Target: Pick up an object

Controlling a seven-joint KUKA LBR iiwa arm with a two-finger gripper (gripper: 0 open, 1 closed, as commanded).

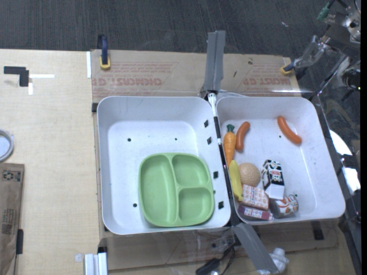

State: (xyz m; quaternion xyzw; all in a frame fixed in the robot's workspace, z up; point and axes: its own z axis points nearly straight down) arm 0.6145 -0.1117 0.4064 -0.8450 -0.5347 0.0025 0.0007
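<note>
The claw (319, 44) is seen at the upper right of the view, beyond the far right corner of the right bin (312, 153) and well apart from everything in it; whether it is open or closed cannot be told, and nothing is seen held in it. Nearest the claw, below and slightly left of it, an orange sausage (289, 129) is found lying alone. Further left, a second sausage (242, 135) is laid just beside a carrot (229, 144). Further down, a banana (234, 179), a round beige item (249, 173), a black-and-white carton (273, 173) and printed packets (255, 199) are crowded together. Farthest away, a green divided plate (176, 189) is set in the left bin (114, 153) on the counter (46, 113).
</note>
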